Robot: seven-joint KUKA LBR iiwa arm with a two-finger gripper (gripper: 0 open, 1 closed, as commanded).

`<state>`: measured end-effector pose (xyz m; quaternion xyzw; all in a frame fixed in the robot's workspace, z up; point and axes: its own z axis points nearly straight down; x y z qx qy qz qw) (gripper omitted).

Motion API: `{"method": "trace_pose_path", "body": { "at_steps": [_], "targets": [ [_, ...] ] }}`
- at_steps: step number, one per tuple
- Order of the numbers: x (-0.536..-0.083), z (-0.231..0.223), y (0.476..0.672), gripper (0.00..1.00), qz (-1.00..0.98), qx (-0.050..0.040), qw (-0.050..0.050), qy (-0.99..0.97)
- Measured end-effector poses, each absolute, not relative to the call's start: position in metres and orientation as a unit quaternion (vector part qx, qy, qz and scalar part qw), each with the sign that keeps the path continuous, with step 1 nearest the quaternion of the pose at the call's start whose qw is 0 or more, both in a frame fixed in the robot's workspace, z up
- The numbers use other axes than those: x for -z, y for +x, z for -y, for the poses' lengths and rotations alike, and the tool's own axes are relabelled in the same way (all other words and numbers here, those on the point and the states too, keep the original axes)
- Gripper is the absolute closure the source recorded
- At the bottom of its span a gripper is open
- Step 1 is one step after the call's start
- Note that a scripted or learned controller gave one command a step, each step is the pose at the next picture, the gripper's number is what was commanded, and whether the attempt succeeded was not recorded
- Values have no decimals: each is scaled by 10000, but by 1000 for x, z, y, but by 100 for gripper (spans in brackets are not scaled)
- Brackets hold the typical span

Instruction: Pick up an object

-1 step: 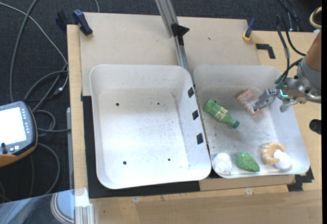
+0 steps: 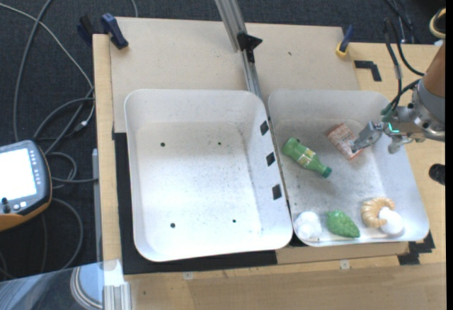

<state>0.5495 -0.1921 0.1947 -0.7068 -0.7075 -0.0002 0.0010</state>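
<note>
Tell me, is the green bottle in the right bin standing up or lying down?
Lying down. The green bottle rests on its side on the right bin floor, cap end pointing toward the lower right.

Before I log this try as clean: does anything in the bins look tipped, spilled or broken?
Nothing spilled or broken. The green bottle lies on its side, slanted, in the right bin; the other items there also lie loose.

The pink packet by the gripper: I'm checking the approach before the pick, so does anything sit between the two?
Nothing visible does. The gripper hangs right at the pink packet in the right bin. The green bottle lies apart on the packet's far side, away from the gripper.
</note>
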Motion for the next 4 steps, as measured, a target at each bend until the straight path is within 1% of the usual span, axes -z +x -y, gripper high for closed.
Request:
{"method": "trace_pose_path", "body": {
  "at_steps": [1,2,3,4],
  "targets": [
    [-152,188,550,0,7075,-11,32,-7068],
    [-99,187,549,0,7072,-15,38,-7070],
    [-114,188,551,100,7074,8,2,-7068],
    [-177,189,548,100,7076,17,-35,-7066]
  ]
}}
